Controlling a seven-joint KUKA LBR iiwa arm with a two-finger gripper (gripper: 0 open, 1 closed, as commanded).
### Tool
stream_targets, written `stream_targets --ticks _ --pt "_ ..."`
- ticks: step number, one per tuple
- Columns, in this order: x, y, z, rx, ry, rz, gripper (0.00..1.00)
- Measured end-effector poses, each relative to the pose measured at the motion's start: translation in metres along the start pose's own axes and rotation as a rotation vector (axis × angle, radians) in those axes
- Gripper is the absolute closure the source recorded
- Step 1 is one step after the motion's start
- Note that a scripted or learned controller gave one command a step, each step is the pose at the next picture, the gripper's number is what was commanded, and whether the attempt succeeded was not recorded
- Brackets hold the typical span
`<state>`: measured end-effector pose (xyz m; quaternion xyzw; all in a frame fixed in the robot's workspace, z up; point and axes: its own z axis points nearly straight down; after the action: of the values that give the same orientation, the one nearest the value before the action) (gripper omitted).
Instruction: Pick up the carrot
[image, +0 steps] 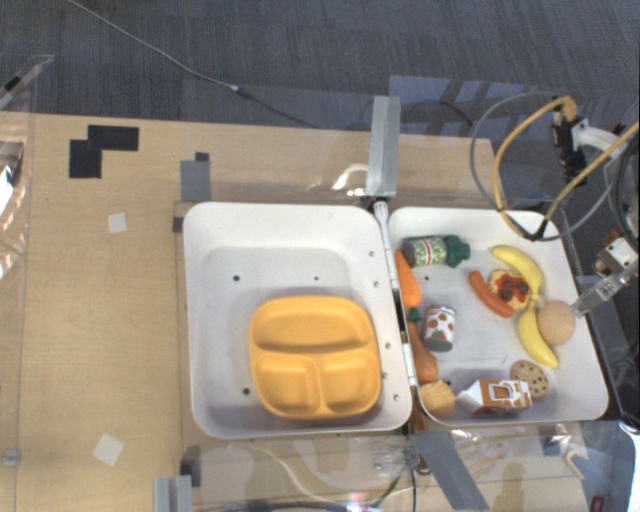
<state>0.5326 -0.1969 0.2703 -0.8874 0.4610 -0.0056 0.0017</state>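
Note:
The carrot (407, 281) is a slim orange piece lying lengthwise against the left wall of the right bin (590, 400), with its green end towards the front. Part of my gripper (603, 289) reaches in at the right edge of the view, over the right rim of that bin. Its metal tip is close to a tan egg (556, 324). The gripper is far to the right of the carrot, with several items between them.
The right bin also holds a green bottle (436, 250), a small can (439, 327), a hot dog (492, 294), a banana (531, 303), a cookie (529, 378), a milk carton (496, 396) and brown bread pieces (428, 366). A yellow divided plate (314, 354) lies in the left bin (215, 300).

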Motion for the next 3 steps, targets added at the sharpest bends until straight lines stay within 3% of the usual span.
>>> stream_targets --ticks 1,2,3 --pt "0.000 -0.002 -0.009 0.004 -0.003 0.002 1.00" --pt "-0.041 0.027 0.074 -0.004 -0.012 -0.453 1.00" --pt "0.004 0.011 -0.002 0.001 -0.001 -0.758 1.00"
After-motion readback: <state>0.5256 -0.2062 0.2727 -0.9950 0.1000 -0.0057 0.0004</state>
